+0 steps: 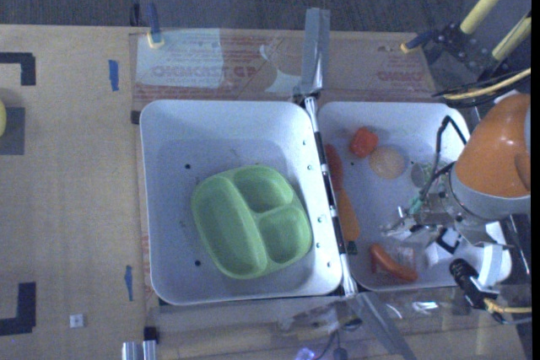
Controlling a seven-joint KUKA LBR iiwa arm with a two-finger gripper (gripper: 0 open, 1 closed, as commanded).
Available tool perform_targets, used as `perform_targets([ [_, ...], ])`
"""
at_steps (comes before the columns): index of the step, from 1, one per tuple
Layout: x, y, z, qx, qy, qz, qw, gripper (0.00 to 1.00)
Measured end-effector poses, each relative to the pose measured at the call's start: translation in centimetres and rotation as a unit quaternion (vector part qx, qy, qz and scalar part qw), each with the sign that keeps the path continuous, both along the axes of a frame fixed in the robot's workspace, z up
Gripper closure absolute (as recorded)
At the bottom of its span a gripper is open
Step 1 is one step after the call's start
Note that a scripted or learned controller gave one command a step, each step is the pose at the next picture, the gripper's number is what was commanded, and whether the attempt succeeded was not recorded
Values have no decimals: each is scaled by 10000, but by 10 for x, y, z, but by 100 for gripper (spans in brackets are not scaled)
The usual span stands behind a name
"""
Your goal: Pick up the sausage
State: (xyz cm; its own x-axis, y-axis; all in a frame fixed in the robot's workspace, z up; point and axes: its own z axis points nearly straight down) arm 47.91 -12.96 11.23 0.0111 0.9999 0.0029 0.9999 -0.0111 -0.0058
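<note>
The hand hung low in the right bin, directly above the sausage; whether it was spread or pressed together could not be told. The sausage lay near that bin's front wall. A tomato lay farther back. The left bin contained a green divided plate.

Left bin: holds a three-compartment plate, set toward its near right.
Right bin: just beside the left bin, on its right.
Carrot: in the right bin, lengthwise along its left wall.
Tomato: in the right bin, toward the far side.
Round item: just near-right of the tomato.
Sausage: in the right bin, near front wall, right of the carrot's near end.
Gripper: over the right bin, just behind the sausage.
</note>
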Motion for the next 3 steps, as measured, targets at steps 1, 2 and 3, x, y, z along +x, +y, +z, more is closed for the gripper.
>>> perform_targets([
  [1,0,-12,11,-11,-14,-49,10000,0],
  [2,2,27,-27,-20,-48,-81,10000,0],
  [3,3,27,-20,-5,-37,-89,10000,100],
])
